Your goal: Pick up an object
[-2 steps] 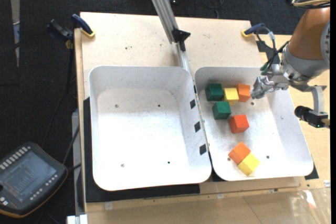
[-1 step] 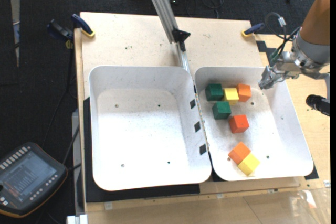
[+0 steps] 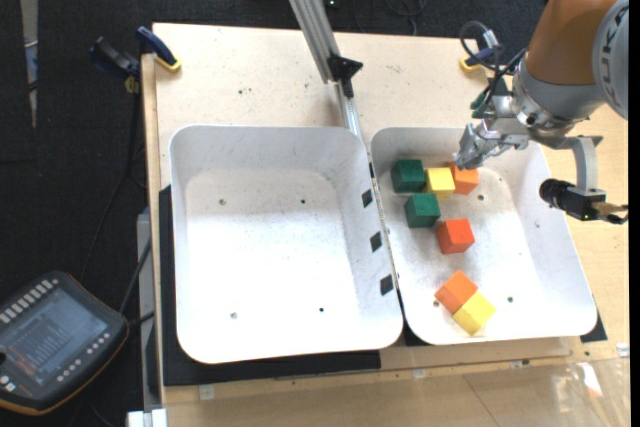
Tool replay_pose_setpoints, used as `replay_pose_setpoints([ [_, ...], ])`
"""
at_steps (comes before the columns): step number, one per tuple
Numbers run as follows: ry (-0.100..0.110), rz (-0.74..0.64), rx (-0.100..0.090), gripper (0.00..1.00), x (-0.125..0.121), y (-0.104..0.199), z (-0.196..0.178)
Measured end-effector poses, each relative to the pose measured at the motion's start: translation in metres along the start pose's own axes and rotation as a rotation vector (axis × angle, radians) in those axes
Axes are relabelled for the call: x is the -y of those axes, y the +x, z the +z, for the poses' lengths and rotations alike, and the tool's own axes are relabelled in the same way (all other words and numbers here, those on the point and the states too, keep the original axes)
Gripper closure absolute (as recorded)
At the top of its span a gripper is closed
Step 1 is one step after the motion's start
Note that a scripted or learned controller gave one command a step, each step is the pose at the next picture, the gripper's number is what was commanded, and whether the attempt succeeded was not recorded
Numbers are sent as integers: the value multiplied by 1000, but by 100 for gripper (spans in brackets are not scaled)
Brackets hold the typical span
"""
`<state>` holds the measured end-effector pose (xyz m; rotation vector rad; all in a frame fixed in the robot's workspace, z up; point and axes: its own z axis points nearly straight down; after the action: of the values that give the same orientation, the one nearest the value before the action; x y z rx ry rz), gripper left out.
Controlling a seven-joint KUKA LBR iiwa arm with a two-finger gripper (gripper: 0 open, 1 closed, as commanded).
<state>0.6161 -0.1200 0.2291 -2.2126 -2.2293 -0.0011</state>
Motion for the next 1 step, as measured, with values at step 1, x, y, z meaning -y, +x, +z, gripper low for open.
replay_pose_setpoints([
  [1,-2,0,-1,100,-6,50,-7],
])
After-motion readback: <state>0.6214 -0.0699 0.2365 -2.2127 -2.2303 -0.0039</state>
